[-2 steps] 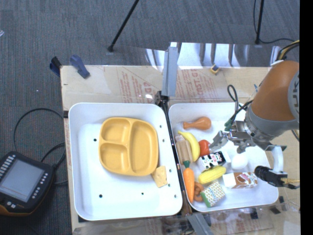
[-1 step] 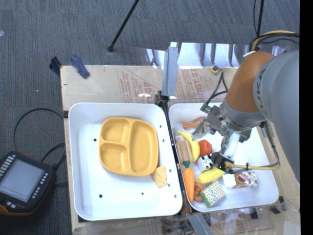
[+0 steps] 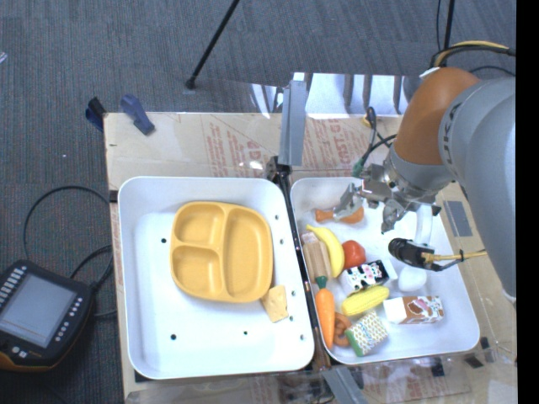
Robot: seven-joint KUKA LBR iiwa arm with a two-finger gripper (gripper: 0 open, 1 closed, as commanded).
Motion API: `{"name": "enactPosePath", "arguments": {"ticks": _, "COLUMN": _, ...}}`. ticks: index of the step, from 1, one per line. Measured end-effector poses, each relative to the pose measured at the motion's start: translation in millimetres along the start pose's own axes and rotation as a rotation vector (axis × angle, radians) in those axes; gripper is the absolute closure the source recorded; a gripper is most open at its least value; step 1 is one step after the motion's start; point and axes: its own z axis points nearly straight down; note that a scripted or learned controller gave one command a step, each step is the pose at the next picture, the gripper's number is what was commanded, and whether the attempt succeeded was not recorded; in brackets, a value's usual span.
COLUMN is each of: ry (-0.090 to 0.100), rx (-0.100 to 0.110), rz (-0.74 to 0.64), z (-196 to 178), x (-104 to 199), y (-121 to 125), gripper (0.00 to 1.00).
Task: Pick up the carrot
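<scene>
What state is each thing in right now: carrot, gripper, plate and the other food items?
carrot: lying lengthwise at the right bin's left edge, not grasped.
gripper: hovering over the right bin's far end, away from the carrot.
yellow plate: flat in the left bin, compartments bare.
banana: lying beside the tomato.
corn: lying on its side.
cheese wedge: resting at the plate's near corner.
</scene>
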Motion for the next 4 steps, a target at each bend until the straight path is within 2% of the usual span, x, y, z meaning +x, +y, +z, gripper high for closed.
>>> {"name": "enactPosePath", "arguments": {"ticks": 1, "ry": 0.000, "rx": 0.005, "rz": -0.003, "z": -8.7, "x": 0.5, "y": -0.6, "gripper": 1.00}}
{"name": "enactPosePath", "arguments": {"ticks": 2, "ry": -0.001, "rx": 0.005, "rz": -0.004, "z": -8.3, "x": 0.9, "y": -0.8, "gripper": 0.00}}
{"name": "enactPosePath", "arguments": {"ticks": 3, "ry": 0.000, "rx": 0.001, "rz": 0.070, "z": 70.1, "x": -62.3, "y": 37.2, "gripper": 0.00}}
{"name": "enactPosePath", "arguments": {"ticks": 4, "ry": 0.004, "rx": -0.006, "rz": 0.265, "z": 3.0, "x": 2.7, "y": 22.4, "gripper": 0.00}}
